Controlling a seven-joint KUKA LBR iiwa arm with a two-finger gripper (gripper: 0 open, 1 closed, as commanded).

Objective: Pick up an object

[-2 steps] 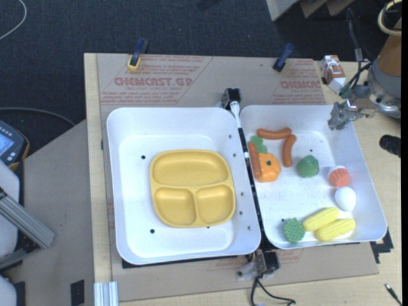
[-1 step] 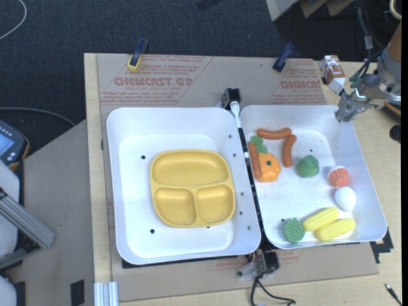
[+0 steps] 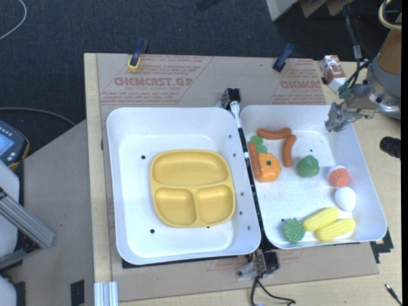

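The grey two-finger gripper [image 3: 336, 121], whose grasp I cannot tell, hovers over the far right corner of the right white bin [image 3: 368, 190], well apart from the green round plastic vegetable [image 3: 308, 166] near its middle

I have a single fixed camera, mounted above the bench [image 3: 191, 75] and looking down on it at a slant, so the far edge sits toward the top of my picture and the near edge toward the bottom. It stands far enough back that I see the left bin [image 3: 121, 171] and the right bin [image 3: 363, 171] whole, side by side, with dark floor beyond the bench on the top and left. The arm [image 3: 389, 75] enters from my picture's right, its hand [image 3: 336, 121] over the right bin's far corner.
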